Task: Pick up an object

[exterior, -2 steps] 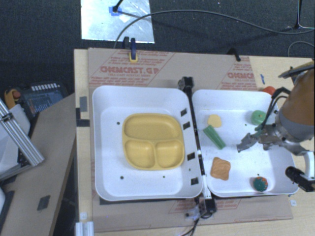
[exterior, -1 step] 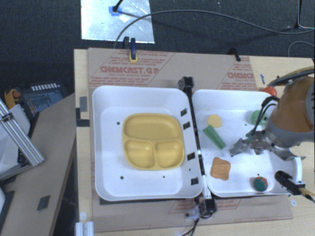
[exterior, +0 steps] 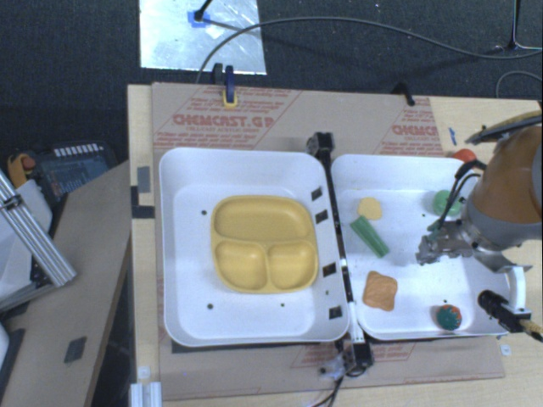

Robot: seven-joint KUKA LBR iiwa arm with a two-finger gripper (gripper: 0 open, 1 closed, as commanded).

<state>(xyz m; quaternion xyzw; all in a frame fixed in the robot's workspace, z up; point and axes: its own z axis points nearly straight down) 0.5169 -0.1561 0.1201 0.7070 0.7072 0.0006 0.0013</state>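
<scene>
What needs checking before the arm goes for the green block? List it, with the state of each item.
1. Green block in plain sight in the right bin: ok.
2. Block lies apart from the yellow disc and the orange piece: ok.
3. End effector is over the right bin: ok.
4. End effector is above the block: not ok, it sits to the block's right.
5. End effector open or shut: cannot tell.
6. Nothing caught in the end effector: cannot tell.
</scene>
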